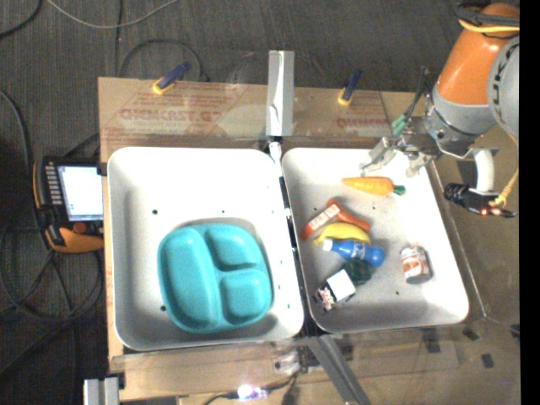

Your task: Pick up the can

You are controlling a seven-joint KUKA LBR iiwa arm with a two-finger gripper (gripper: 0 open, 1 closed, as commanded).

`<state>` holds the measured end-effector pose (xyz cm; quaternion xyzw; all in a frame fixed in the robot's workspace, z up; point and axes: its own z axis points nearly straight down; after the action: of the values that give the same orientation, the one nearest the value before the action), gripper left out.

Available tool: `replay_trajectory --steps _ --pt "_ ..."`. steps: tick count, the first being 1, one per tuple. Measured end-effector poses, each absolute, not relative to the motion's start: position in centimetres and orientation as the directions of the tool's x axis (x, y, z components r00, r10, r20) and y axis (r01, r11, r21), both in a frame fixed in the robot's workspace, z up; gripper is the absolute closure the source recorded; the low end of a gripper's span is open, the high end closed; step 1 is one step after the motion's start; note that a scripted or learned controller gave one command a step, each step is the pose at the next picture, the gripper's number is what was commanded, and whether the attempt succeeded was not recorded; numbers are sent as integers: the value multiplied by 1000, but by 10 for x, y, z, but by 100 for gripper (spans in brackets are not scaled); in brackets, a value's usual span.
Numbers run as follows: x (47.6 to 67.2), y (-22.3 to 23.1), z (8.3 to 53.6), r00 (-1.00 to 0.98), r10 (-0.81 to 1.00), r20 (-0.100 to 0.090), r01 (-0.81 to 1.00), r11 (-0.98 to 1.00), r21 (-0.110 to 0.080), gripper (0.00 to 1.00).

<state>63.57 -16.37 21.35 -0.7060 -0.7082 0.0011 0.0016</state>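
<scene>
Left white bin [126, 226]: turquoise divided plastic tray [216, 277]. Right white bin [439, 310]: clutter mid-bin, orange toy carrot [369, 186] up top, small red-and-white metal can [414, 262] on its side near the right wall. Two-finger gripper [395, 153] above the carrot, fingers spread, pinching nothing.

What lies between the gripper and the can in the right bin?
In the camera view, the gripper hovers at the right bin's far edge. The carrot lies just below it; past that, bare white floor runs to the can.
</scene>
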Motion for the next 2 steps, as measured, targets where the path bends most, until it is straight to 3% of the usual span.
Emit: replay_trajectory --steps 1,2 --pt "594 -223 176 -10 1000 -2 1000 10 -5 0" --pt "545 -216 101 3 1000 9 1000 -3 0 0"
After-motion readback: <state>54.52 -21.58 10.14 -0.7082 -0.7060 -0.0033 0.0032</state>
